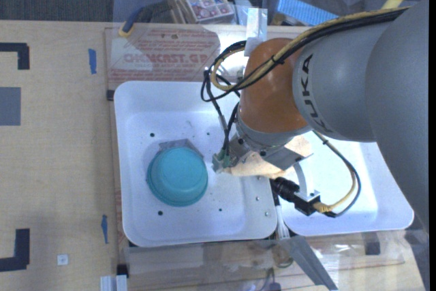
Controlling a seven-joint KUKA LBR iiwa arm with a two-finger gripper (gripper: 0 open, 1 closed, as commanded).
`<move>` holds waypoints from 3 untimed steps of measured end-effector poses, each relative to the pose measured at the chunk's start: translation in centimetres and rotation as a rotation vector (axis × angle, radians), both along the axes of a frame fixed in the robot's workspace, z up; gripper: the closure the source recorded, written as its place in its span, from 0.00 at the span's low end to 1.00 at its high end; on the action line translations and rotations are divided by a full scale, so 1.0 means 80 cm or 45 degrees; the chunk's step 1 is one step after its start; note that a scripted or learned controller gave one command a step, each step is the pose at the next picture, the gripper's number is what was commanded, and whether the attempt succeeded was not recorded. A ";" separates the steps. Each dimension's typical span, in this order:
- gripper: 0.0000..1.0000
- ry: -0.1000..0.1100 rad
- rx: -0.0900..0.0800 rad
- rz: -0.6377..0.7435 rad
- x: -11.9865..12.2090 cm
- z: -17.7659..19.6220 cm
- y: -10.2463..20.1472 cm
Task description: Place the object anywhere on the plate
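A round teal plate lies in the left white bin, toward its front. A flat grey object pokes out from behind the plate's far edge, touching it. My gripper hangs low over the left bin's right side, just right of the plate and apart from it. The orange band and grey wrist above hide most of it. A small greenish bit shows at its tip; what that is cannot be made out.
The right white bin is largely covered by the arm. A black cable plug hangs over the divide between the bins. A cardboard sheet lies behind the left bin.
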State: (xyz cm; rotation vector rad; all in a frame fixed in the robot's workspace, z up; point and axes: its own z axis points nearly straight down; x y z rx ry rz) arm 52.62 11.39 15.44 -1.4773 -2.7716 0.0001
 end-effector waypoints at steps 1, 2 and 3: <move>1.00 -0.005 0.000 -0.068 0.049 0.039 -0.037; 1.00 -0.002 0.000 0.260 0.025 0.052 0.027; 1.00 0.001 0.000 0.452 -0.023 0.040 0.086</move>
